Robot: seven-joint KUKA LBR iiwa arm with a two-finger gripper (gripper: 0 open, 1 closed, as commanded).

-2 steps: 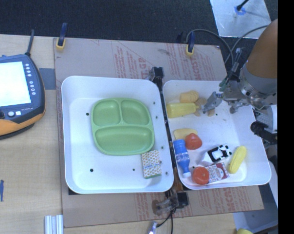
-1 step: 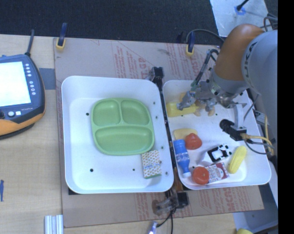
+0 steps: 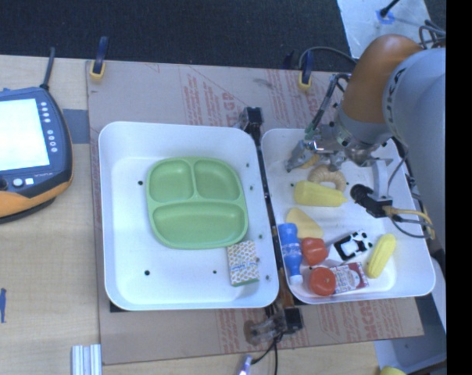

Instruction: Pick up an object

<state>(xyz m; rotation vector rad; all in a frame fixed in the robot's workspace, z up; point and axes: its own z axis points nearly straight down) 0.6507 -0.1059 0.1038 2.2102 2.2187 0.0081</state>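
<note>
— Where is the gripper?

— Over the right bin, close to its far edge, towards the corner next to the left bin. The arm comes in above the bin's far right corner.

— Apart or together?

— I cannot tell; the view from above is too cluttered there. I see nothing clamped in it.

— What lies nearest to it?

— A pale ring, just beside the gripper on its near side. Whether they touch, I cannot tell. A yellow roll touches the ring's near side.

— And the rest of that bin?

— A yellow wedge past the roll. A blue bottle lies along the edge shared with the left bin. A red ball is beside the bottle, and a tomato sits at the near edge, touching a packet. A black-and-white piece is beside a corn cob near the right edge.

— The left bin?

— A green plate in the middle, and a small carton by its near right corner.
</note>
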